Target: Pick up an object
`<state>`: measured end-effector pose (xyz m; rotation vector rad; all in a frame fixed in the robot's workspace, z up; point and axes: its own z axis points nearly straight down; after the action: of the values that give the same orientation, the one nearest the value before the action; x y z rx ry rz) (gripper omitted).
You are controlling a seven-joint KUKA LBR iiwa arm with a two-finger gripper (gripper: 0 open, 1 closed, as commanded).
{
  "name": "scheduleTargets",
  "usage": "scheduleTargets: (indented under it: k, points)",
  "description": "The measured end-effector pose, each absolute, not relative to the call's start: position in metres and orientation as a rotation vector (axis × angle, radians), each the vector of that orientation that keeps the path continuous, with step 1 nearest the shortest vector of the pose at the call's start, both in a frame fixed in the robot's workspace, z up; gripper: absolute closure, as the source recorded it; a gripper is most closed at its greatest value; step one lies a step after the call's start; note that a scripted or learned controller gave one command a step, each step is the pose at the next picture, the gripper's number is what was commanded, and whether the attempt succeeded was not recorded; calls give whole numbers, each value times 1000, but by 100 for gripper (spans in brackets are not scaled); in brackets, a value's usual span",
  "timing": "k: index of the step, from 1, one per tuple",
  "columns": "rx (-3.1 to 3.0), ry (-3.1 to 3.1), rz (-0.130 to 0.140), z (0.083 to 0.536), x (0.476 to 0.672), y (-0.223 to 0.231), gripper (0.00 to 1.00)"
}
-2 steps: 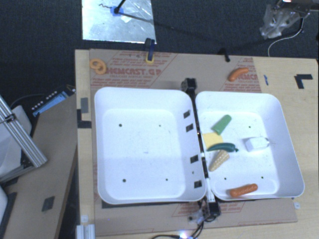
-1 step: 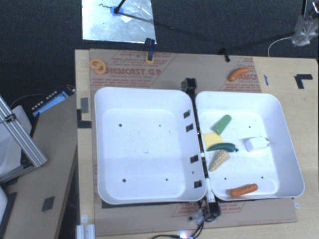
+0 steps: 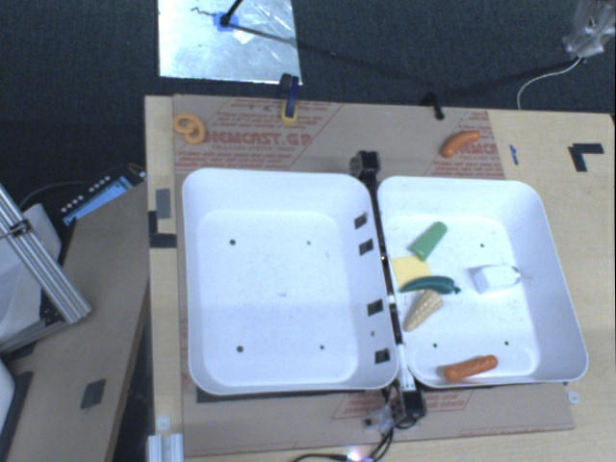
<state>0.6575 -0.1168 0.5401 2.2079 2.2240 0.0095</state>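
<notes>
Right bin (image 3: pixel 539 219) is holding small toy foods: green piece (image 3: pixel 428 240), yellow wedge (image 3: pixel 409 270), corn (image 3: pixel 422 309), orange sausage (image 3: pixel 469 367). Sausage is lying alone near the front wall, probably light, stiff, slick plastic; grabbing mid-length looks best. End effector (image 3: pixel 589 22) is sitting far top right, opening impossible to tell.

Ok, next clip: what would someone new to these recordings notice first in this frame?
Probably the small cluster of toy food in the right bin: a green piece, a yellow wedge, a dark green pepper and a corn cob bunched near the divider, with an orange sausage by the near wall and a white block to the right. Two strays lie outside on the board: a pretzel and another sausage.
</notes>
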Motion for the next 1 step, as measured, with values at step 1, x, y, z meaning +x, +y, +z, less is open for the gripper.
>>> scheduleTargets:
  k: [1]
  points:
    - [2228,2209,-2,536,613,-213,100]
